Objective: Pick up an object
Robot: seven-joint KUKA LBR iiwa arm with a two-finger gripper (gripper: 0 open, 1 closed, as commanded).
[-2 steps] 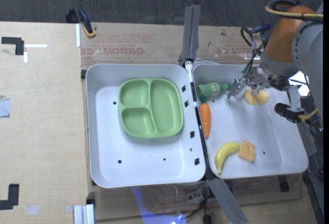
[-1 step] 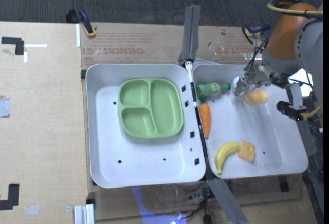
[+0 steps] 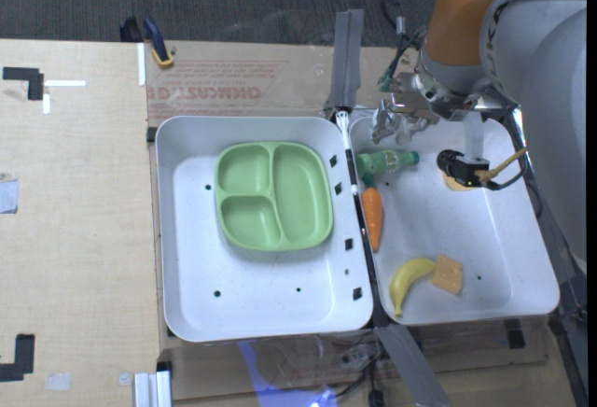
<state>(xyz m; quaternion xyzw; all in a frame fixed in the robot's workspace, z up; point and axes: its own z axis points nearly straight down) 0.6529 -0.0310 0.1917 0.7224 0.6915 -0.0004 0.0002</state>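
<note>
Closest to the camera, nearer than the carrot (image 3: 372,217) and a little to its right, lies a yellow banana (image 3: 409,279). A small tan square (image 3: 448,275) that looks like a cracker sits at the banana's far tip, farther right of the carrot. I cannot tell if the two touch.

The carrot is orange and lies flat in the right bin (image 3: 494,237), close along that bin's left wall. Its thin end points toward the near side.

To the left of the carrot, over the wall, is the left bin (image 3: 187,237). A light green plate (image 3: 274,197) with three parts lies flat in it, near the carrot but not touching it.

Just past the carrot's far end lies a green bottle (image 3: 384,162). It is on its side, with its cap pointing right. This is the thing closest to the robot's hand.

The gripper (image 3: 396,123) hangs just past the bottle, farther from the camera than the carrot and a bit to its right. It is above the far part of the right bin. It holds nothing that I can see, and I cannot tell if it is open or closed.

Farthest of all, past the carrot and off to its left, a brown sheet of cardboard (image 3: 233,83) lies flat behind the left bin.
</note>
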